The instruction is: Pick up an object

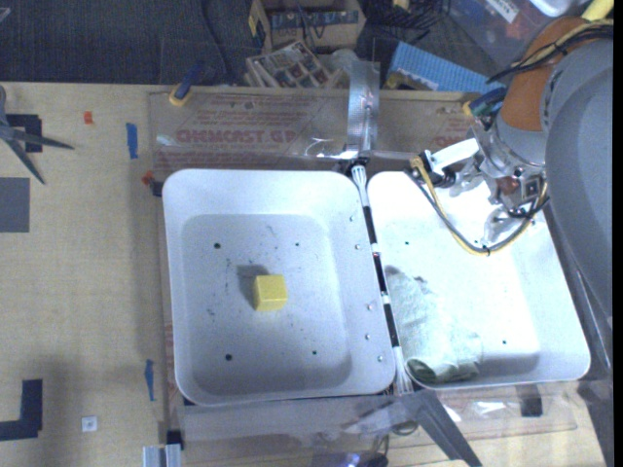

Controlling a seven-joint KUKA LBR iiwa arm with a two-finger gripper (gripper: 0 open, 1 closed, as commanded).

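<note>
Wooden bench at frame left; yellow block at centre of left white bin; crumpled pale cloth along right bin lower left. Gripper at upper right above right bin, grasp unreadable. Cluttered shelves behind.

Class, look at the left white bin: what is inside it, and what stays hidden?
Inside the left bin sits one yellow block, near the middle of the floor. The floor bears a few dark specks. The patch of floor under the block is covered.
</note>
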